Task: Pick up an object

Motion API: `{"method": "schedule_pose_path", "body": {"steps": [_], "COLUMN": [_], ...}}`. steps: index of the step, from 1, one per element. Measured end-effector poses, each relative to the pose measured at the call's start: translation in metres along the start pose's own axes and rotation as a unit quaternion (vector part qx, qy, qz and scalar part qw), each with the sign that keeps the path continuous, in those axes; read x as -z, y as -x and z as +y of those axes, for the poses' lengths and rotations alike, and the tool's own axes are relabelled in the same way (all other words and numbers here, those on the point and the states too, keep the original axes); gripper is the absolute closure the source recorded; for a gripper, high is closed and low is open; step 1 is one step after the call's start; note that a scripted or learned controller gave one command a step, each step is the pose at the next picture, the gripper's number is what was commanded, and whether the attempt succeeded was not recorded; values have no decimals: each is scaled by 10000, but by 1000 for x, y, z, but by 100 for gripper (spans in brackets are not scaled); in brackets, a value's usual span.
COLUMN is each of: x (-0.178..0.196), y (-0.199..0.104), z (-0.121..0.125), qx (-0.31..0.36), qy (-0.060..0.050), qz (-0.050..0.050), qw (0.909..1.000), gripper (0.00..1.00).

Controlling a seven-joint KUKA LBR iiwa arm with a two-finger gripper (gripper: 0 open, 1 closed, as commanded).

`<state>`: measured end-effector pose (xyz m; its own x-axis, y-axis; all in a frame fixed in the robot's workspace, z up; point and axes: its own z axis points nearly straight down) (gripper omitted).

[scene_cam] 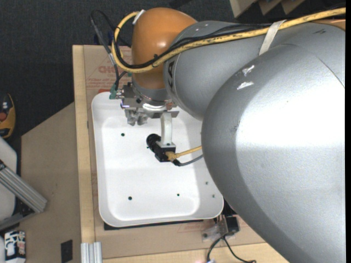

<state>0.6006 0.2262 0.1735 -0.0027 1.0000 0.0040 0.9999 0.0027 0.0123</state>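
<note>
Where the object lay, and which way its long axis ran, could not be told: the arm (274,119) spread across the whole right of the view and hid the desk there. A white bin (109,201) sat on the pale desk (82,163), its floor marked by a few small dark dots (130,198). A metal rail (24,193) lay beyond the desk's left edge, well apart from the bin. The arm's orange band (156,43) hung over the bin's far end, with the gripper (136,115) pointing down near the far-left corner. Whether it was open or closed could not be told.
</note>
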Motion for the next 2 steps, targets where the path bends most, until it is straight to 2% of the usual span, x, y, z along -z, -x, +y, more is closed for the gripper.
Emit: {"method": "schedule_pose_path", "body": {"steps": [1,2], "x": [22,-75], "y": [1,2], "z": [-76,-126], "qx": [-7,-12], "qy": [-96,-137], "qz": [-19,-39], "qw": [10000,9999], "gripper": [100,100]}}
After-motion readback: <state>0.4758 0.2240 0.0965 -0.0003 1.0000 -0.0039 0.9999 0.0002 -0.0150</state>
